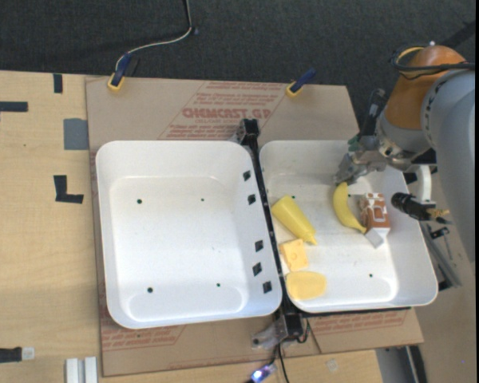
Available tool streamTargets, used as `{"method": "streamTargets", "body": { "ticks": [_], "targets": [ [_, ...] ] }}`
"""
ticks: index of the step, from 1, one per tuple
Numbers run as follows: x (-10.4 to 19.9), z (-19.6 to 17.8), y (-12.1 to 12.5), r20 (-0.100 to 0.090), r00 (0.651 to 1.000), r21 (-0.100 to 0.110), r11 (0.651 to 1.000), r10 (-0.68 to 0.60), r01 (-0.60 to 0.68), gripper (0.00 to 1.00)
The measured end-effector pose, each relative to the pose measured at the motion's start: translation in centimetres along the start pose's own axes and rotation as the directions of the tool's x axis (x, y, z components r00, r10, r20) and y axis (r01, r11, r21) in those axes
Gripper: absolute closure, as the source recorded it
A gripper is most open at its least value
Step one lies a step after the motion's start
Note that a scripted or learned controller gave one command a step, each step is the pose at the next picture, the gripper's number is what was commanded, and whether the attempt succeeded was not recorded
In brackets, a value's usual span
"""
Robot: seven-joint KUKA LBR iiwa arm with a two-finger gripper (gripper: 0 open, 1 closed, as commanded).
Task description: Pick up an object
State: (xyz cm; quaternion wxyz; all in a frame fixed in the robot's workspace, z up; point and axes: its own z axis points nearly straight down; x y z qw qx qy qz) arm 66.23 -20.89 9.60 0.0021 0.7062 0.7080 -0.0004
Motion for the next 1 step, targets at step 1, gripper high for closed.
{"method": "streamTargets", "body": {
  "ticks": [1],
  "targets": [
    [-1.4, 1.11, 0.24, -0.002, 1.0, 0.002, 1.0, 0.001, -0.001, 1.0]
  ]
}}
